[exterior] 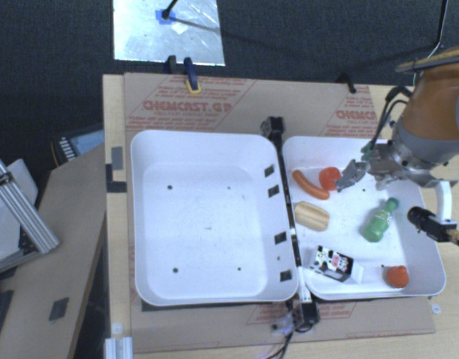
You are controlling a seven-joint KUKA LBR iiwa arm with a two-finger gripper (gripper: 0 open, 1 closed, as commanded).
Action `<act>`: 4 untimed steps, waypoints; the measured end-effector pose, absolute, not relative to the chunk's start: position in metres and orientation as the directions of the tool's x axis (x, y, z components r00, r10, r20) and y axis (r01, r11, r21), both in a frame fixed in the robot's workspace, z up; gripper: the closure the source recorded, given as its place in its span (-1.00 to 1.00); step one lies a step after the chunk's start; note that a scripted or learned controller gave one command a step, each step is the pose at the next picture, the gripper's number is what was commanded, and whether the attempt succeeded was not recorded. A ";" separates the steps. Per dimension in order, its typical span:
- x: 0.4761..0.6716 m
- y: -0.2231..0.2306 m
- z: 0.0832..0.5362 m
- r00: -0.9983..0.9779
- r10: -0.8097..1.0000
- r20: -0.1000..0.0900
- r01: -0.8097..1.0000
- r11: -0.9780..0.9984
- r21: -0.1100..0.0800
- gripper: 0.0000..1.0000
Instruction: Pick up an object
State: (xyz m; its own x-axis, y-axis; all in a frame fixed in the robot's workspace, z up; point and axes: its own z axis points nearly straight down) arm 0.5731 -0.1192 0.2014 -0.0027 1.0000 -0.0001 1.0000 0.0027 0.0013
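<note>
Fingers (347,178) of the gripper (352,176) look parted, grey tips spread just beside the red tomato (330,176), and you can see nothing caught between them. That tomato sits in the right bin (431,279), near its far left corner, touching or all but touching the end of the orange hot dog (310,185) that lies at a slant next to it. The gripper hangs over the far middle of the same bin, its tips pointing toward the tomato from the right.

Look a little nearer and you find a tan bread roll (312,215) close to the divider between the bins. To its right lies a green bottle (379,222), tilted, cap toward the far right. Along the near edge of the bin you see a small black and white box (336,264) with a printed face, and a second red ball-like fruit (396,276) near the near right corner.

Your arm (435,111) comes in from the right, its orange band above the grey wrist, with a black and white fitting (433,219) reaching over the right rim of the bin.

Left of the divider, the left bin (140,223) lies side by side with the right one. Both rest on a brown cardboard sheet (192,103) with red printing. Beyond it a silver foil square (168,19) lies on the dark floor.
</note>
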 end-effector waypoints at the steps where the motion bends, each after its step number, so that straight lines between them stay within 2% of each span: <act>1: 0.482 -0.130 0.170 0.003 1.000 0.002 1.000 -0.003 -0.008 -1.00; 2: 0.488 -0.129 0.183 -0.002 1.000 -0.001 1.000 0.002 0.005 1.00; 3: 0.525 -0.103 0.402 -0.009 1.000 -0.003 1.000 0.009 0.022 1.00; 4: 0.544 -0.041 0.435 -0.011 1.000 0.001 1.000 0.011 0.008 1.00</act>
